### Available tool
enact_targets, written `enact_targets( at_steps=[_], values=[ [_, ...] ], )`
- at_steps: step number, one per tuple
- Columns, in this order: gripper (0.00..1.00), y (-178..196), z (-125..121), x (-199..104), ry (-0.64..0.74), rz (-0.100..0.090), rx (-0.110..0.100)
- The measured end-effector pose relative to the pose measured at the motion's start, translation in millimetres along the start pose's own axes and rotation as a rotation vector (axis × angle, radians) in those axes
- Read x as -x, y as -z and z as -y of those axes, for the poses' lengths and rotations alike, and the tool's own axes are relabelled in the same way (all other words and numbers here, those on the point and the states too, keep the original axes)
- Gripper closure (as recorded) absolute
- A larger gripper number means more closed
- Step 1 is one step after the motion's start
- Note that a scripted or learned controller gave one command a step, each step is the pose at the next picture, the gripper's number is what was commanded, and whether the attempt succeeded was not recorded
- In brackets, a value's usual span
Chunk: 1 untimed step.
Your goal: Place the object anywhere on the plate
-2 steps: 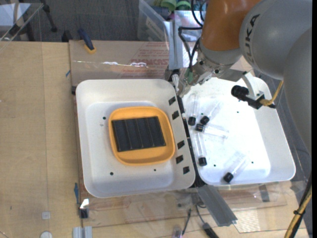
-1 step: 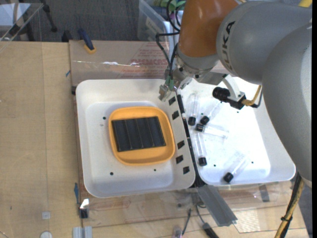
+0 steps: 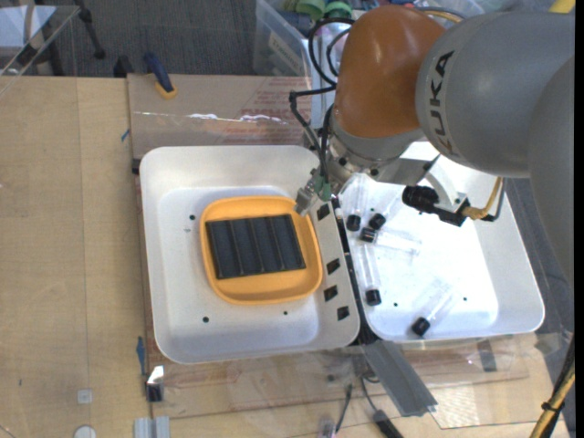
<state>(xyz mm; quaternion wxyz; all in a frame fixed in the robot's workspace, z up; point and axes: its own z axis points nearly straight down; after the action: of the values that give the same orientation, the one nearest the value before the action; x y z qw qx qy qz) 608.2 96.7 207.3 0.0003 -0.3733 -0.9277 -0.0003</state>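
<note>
An orange plate (image 3: 262, 248) with a dark ridged centre lies in the left bin (image 3: 173, 272). My gripper (image 3: 314, 192) hangs at the plate's upper right corner, close to the wall between the two bins. The big orange and grey wrist covers most of it from above. A small greenish bit shows at its tip, too small to identify. Several clear tubes with black caps lie in the right bin (image 3: 511, 281), one of them (image 3: 369, 224) just right of the gripper and another (image 3: 429, 312) near the front.
A clear storage box (image 3: 301, 7) of coloured items stands behind the bins. Black cables (image 3: 319, 44) loop off the wrist above the left bin's back edge. Small black clips (image 3: 332, 266) line the divider between the bins.
</note>
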Motion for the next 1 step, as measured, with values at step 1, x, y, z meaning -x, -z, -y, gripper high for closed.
enact_targets(
  at_steps=[1],
  values=[
    [1.00, -36.2, -19.1, -44.2, 0.235, -0.001, 0.000]
  ],
)
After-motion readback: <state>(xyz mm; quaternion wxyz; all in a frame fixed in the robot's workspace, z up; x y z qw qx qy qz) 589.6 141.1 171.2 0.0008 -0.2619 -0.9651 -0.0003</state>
